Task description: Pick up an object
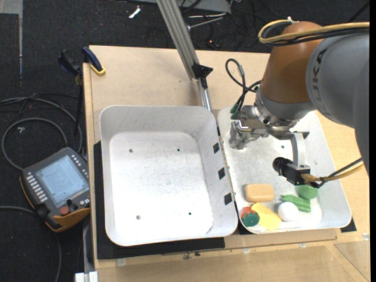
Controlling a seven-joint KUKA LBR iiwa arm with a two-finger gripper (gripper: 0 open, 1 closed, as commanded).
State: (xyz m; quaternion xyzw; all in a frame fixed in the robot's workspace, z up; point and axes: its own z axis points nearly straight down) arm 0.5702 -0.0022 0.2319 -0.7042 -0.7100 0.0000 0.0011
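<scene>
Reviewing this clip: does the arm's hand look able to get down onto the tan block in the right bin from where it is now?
Probably yes. The tan block lies flat with its top uncovered, slightly apart from the yellow piece and white ball nearer the bin's front. The hand hangs over the same right bin, farther back, with bare floor between.

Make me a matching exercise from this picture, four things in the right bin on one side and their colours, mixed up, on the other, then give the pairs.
Things:
1. block
2. egg-shaped object
3. banana-like piece
4. leafy toy

Colours:
A. green
B. yellow
C. tan
D. white

All four lie at the near end of the right bin, below the gripper.

Pairs: 1-C, 2-D, 3-B, 4-A
</scene>
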